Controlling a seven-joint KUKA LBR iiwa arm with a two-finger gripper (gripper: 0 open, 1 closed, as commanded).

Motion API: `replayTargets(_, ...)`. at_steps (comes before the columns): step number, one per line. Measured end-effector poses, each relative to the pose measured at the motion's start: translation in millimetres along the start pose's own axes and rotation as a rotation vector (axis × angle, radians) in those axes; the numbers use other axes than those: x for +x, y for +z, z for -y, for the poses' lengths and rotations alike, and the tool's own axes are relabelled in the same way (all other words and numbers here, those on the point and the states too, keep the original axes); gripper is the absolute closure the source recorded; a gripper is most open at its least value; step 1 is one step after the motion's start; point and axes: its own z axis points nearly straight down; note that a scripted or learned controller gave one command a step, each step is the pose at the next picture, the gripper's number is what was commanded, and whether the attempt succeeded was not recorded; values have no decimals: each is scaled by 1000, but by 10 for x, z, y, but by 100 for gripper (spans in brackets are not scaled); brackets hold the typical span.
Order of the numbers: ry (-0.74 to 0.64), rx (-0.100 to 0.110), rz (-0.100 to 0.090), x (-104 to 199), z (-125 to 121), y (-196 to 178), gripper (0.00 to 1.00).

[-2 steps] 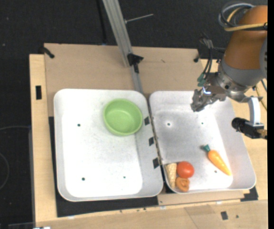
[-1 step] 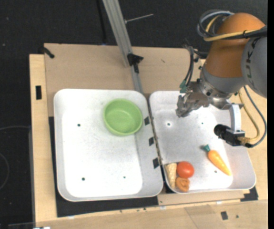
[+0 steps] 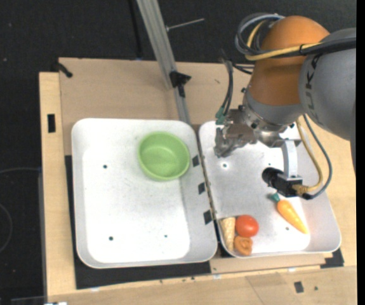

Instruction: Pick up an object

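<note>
Your gripper (image 3: 223, 146) hangs over the upper left corner of the right-hand shallow white bin (image 3: 252, 183), above bare floor; you cannot tell from here how it is set. The candidates lie well apart from it, along the bin's near side: a small orange plastic carrot (image 3: 291, 213), a round red tomato (image 3: 247, 225), and a pale wedge (image 3: 227, 229) crowding a brown lump (image 3: 242, 246). Go for the carrot: it lies alone, so straddle its narrow width and descend squarely.
</note>
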Motion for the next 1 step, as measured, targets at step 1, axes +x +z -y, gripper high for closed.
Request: replayTargets(1, 2, 3, 1, 485, -22, 154, 100)
